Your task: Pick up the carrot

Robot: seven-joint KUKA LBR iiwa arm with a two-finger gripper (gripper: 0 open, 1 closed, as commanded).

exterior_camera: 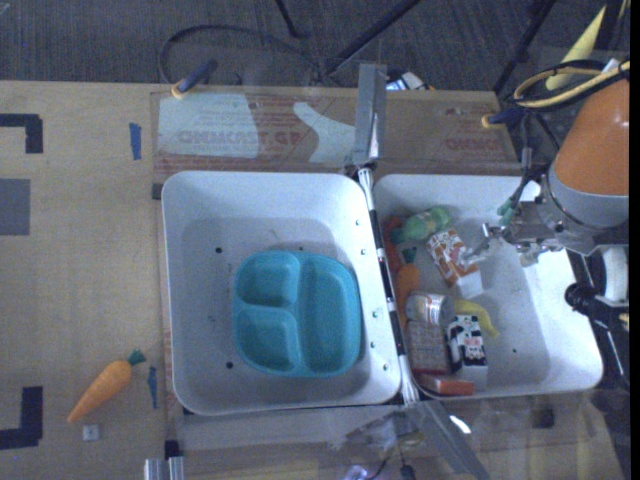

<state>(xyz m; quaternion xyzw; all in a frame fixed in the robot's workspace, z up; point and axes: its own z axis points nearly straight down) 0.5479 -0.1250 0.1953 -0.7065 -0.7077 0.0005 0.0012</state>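
Gripper (507, 236) hangs over the right bin (560, 353), at its upper right part; whether it is wide or narrow cannot be told from this view, and nothing shows held in it. One grey arm (590, 168) with an orange band reaches in from the right.

One carrot (100, 389), orange with a green top, lies outside both bins on the wooden bench (80, 258), near the lower left corner, well apart from the gripper.

Two white bins sit side by side. One teal divided tray (297, 311) with three compartments lies in the left bin (200, 218). A small heap of mixed toy food items (440, 298) is bunched along the right bin's left side; their count is unclear.

Dark carpet (150, 18) with black stand legs and cables lies beyond the bench.
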